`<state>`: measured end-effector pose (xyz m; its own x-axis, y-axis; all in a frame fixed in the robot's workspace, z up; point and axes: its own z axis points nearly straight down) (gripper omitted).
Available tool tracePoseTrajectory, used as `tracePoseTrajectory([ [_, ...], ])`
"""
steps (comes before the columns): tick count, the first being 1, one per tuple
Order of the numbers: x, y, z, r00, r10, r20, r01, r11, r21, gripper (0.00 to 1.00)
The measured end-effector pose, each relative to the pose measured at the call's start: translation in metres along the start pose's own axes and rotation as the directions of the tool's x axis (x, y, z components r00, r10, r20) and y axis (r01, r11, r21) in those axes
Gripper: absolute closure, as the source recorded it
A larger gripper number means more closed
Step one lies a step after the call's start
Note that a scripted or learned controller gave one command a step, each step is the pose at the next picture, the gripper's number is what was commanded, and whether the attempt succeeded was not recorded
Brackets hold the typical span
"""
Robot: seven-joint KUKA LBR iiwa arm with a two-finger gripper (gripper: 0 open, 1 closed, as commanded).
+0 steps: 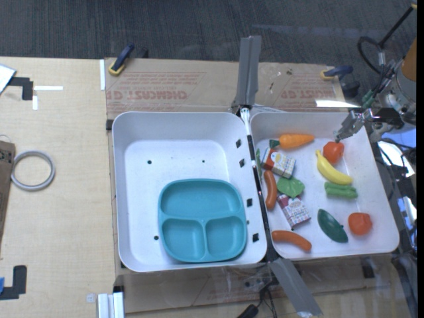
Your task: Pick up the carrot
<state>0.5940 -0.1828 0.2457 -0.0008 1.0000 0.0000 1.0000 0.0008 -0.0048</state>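
On the far left, a tape roll (31, 170) lies on the pale wooden bench (59, 244), well away from the work, so it poses no risk. The left bin (126, 177) holds a teal tray (201, 219) with 3 compartments, all bare. The carrot (295, 140) lies on its side near the back wall of the right bin (391, 240), its tip pointing right, just beside a small carton (282, 165) and close to the wall between the 2 bins. The gripper (346, 128) hangs over that bin's back right corner, near a red tomato (333, 151) and clear of the carrot; it is too small and blurred for me to tell its state. A low approach from there could catch the tomato or the banana (332, 169), and a descent too near the back wall could strike the rim. The carrot is rounded and tapered, so a grasp near the tip may slip off. The bin floors look smooth and white. Behind the bins lies brown cardboard (172, 85) held by blue clamps (122, 58), then dark carpet (199, 12).
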Motion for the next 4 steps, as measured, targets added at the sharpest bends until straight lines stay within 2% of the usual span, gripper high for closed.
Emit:
tracePoseTrajectory([
  [1,-0.040,-0.025,0.057,1.000,-0.009,0.000,0.009,1.000,0.000,0.00],
  [2,-0.018,0.003,0.070,0.996,-0.090,0.001,0.090,0.996,-0.002,0.00],
  [3,-0.026,0.013,0.049,0.986,-0.169,0.002,0.169,0.986,-0.003,0.00],
  [4,0.014,0.056,0.064,0.988,-0.152,0.001,0.152,0.988,-0.003,0.00],
])
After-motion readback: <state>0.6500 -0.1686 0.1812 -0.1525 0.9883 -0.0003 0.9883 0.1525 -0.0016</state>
